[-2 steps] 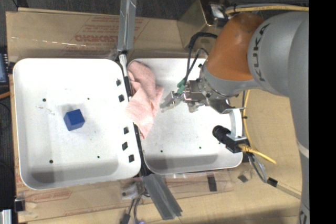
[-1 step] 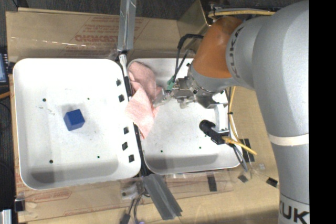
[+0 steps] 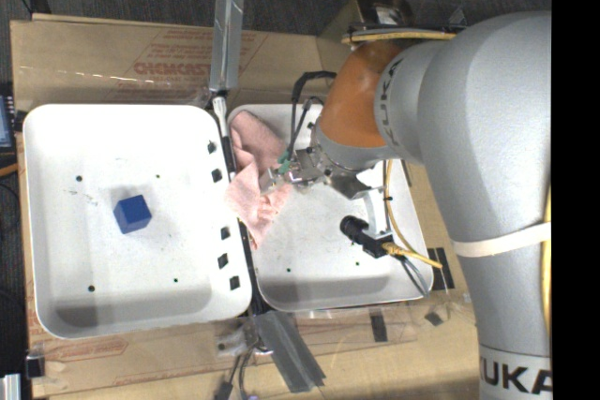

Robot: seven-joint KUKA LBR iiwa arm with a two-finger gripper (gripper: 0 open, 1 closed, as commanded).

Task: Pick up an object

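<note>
The pink cloth (image 3: 253, 178) lies crumpled in the right bin (image 3: 319, 290), bunched against that bin's left wall at about nine o'clock from the bin's middle, with its upper fold running up toward eleven o'clock and its lower edge trailing down along the divider between the two bins. It looks soft and limp, folded over itself in loose ridges, pale salmon against the white floor, and it will likely sag and drag if lifted by one corner. The gripper (image 3: 281, 173) sits at the cloth's three o'clock edge, low over the bin floor, touching or nearly touching the fabric; its tips are too small and too mixed with cables to read, so whether it is spread or pinched cannot be told, and no fabric can be made out between them. The step in hand appears to be the grasp itself, at the cloth. The next move calls for a firm pinch on a raised fold and then a straight lift, high enough for the trailing edge to come off the wall. At nine o'clock from the cloth, well apart in the left bin (image 3: 56, 314), a small blue cube (image 3: 133, 213) rests on the floor.
</note>
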